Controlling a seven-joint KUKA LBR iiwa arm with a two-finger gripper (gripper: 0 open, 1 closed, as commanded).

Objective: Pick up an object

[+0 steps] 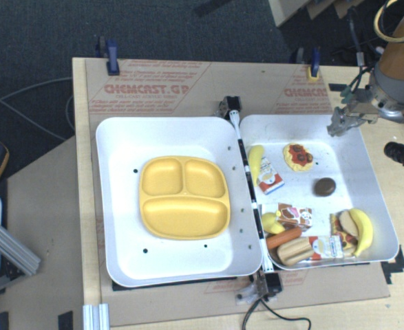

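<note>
Hotdog (292,247) lies well apart from pincer (342,122).

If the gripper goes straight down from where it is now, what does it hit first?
Probably bare floor of the right bin near its back right corner. The gripper sits off from the pizza toy and brown disc, though depth is unclear.

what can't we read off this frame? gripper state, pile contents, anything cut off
- Gripper, camera view: too small and blurred at the right bin's far rim to tell its state.
- Grey arm with orange band: cut off by the right edge.
- Food pile at the right white bin's near end: overlapping items hide each other; the small printed packets are too small to read.
- Yellow divided plastic tray: its underside is hidden.
</note>
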